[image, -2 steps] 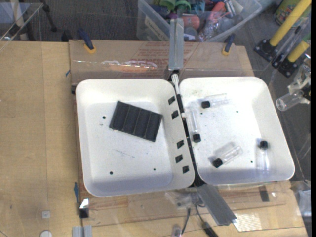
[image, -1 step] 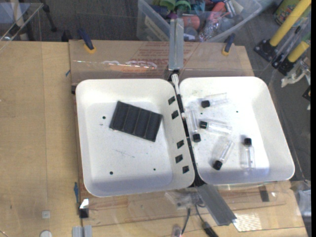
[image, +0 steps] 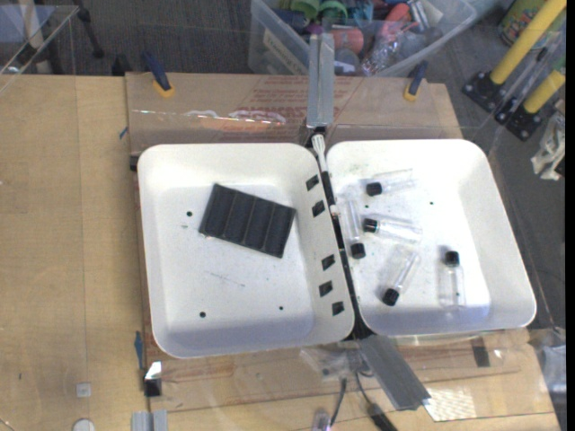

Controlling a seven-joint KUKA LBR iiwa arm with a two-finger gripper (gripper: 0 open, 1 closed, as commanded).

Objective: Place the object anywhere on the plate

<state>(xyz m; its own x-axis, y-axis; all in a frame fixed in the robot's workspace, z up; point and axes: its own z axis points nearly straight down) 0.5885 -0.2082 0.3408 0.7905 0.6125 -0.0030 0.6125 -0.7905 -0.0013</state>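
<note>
Black ridged plate point(image: 247, 220) in left bin point(image: 171, 330), clear vials point(image: 388, 186) in right bin point(image: 503, 308)

From my station I see two white bins: the left bin point(image: 171, 326) and the right bin point(image: 503, 294), side by side on a wooden bench point(image: 63, 241). Behind them a clear tub point(image: 269, 34) holds a jumble of colourful plastic items. A cardboard sheet point(image: 225, 97) lies under the bins, clipped at its far edge.
</note>
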